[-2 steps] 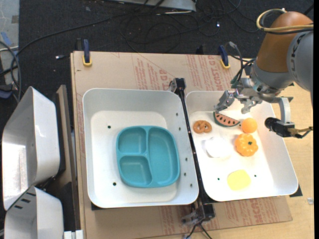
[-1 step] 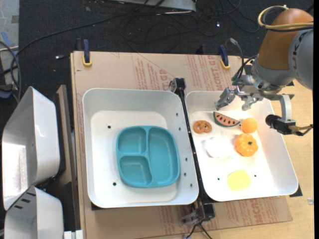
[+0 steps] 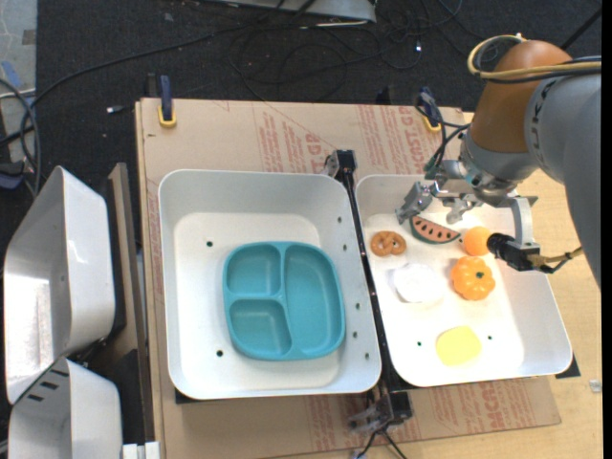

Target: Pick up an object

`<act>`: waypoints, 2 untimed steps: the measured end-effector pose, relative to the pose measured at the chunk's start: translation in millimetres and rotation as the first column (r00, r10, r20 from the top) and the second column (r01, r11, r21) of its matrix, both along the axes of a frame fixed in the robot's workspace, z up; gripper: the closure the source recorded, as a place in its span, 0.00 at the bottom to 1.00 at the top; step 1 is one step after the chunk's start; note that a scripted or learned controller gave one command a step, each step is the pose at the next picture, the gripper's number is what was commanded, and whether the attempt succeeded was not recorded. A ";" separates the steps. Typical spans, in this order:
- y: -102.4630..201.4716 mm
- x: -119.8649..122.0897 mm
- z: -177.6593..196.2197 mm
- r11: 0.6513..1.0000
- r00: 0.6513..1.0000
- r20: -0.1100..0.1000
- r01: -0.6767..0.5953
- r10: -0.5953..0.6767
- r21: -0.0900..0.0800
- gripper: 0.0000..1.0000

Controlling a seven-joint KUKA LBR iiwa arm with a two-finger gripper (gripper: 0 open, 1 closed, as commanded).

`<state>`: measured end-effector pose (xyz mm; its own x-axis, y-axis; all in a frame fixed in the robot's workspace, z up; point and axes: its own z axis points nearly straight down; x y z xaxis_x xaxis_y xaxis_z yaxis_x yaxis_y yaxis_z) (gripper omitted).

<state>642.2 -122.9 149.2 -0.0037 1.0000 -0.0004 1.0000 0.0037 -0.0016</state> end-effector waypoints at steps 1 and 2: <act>-2.8 4.6 -31.2 1.000 1.000 0.019 0.003 -0.003 -0.007 0.00; -2.1 3.7 -23.8 1.000 1.000 0.016 0.002 -0.002 -0.006 1.00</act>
